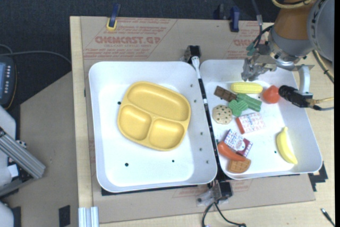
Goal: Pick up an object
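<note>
Gripper [254, 73] over right bin [313, 146], far end, hovering. Finger state: cannot tell. Nearest target: corn cob [246, 87], just at 6 o'clock of gripper, long axis 3–9 o'clock. Tomato [271, 94] at 4 o'clock.

arm [311, 5] cut off by right edge; tool [254, 73] tips blurred; waffle [239, 166] partly under carrot [229, 151].
</note>
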You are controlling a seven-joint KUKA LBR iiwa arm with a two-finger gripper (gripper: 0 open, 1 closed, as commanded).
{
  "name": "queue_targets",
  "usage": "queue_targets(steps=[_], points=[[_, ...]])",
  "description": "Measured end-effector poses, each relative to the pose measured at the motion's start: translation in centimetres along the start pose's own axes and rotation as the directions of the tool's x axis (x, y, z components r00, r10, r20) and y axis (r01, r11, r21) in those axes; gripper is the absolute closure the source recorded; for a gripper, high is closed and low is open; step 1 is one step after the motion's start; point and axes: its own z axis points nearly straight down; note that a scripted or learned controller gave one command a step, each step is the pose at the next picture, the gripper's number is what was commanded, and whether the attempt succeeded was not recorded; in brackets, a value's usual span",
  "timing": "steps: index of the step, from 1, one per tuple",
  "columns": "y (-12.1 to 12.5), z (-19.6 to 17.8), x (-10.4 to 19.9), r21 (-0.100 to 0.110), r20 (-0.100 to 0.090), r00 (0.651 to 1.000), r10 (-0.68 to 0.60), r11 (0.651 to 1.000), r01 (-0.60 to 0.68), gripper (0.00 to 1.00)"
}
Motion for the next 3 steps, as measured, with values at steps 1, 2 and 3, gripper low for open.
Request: queue_targets(steps=[1,2,3], points=[[0.3,-6.5,0.1,-0.002,0.0,1.0,-0.003,1.0,0.003,1.0],[0.4,-6.5,0.1,0.004,-0.001,1.0,-0.002,1.0,0.002,1.0],[-2.6,-7.4,3.9,0.008,-0.003,1.0,-0.005,1.0,0.005,1.0]])
